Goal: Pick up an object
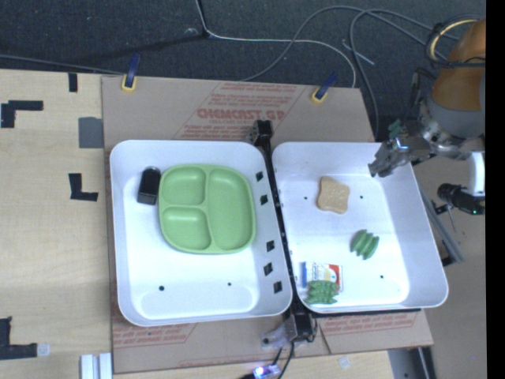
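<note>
The gripper (384,164), its closure unclear, is hovering at two o'clock of the bread slice (333,196), likely lining up a pick.

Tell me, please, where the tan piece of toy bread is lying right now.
The tan piece of toy bread lies in the right white bin, toward its upper middle, up-left of the green toy vegetable.

Two shallow white bins sit side by side on a brown cardboard sheet (237,109) printed with red lettering. The sheet lies on a light wooden bench (47,235) marked with black tape pieces. Two yellow-and-blue clamps (129,79) hold the sheet's far edge. Grey cables (260,42) run across the dark carpet (95,14) beyond the bench's far edge.
</note>
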### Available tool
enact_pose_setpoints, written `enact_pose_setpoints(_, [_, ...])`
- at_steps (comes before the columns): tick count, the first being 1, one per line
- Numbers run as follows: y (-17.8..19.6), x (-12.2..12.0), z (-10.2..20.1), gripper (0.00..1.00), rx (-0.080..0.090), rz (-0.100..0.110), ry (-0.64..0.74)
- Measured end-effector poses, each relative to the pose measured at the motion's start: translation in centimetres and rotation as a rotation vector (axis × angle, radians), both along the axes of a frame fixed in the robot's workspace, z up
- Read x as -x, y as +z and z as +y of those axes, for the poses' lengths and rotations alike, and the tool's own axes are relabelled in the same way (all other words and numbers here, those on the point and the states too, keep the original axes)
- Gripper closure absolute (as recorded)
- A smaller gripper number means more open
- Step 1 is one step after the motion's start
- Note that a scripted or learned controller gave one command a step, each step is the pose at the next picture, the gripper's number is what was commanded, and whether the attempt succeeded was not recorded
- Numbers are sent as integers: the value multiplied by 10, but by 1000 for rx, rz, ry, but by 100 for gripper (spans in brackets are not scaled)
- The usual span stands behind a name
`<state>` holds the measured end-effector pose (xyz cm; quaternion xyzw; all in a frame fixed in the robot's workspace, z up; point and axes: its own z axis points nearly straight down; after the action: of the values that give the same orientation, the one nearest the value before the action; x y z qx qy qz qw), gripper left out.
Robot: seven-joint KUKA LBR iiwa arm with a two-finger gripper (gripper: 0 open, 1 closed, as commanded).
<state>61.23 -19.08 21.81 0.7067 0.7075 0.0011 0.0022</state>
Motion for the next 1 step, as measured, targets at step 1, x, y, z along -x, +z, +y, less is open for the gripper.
enact_pose_setpoints(1, [41,-1,0,100,-1,1,0])
